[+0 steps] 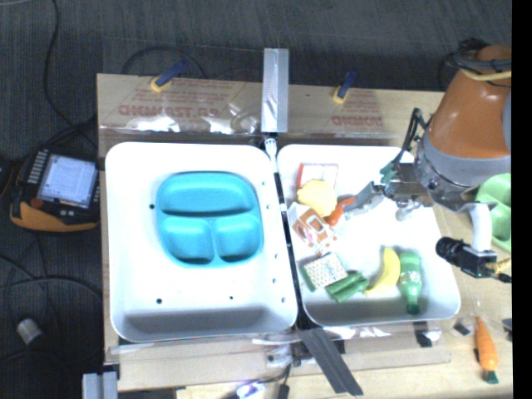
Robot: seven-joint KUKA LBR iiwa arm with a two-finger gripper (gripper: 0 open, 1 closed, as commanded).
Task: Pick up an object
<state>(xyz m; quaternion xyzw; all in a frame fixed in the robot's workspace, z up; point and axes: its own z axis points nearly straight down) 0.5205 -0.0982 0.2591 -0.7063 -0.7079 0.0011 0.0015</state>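
Note:
My gripper (362, 199) hangs over the upper middle of the right bin (445, 302), reaching in from the right. Its tip is close to a small orange piece (334, 214) and a yellow round object (317, 194). Nothing visibly sits in its grasp. Beside them lie a white and red card (319, 174) and an orange and white box (309, 226). Toward the front of the bin are a patterned white packet (324, 268), a green item (346, 288), a banana (385, 270) and a green bottle (410, 282).
The left bin (133, 306) holds a blue divided plate (209, 217). An orange carrot-like toy (486, 353) lies on the bench at the front right. A pale green object (500, 198) sits at the right edge. A handheld device (62, 185) rests on the floor at left.

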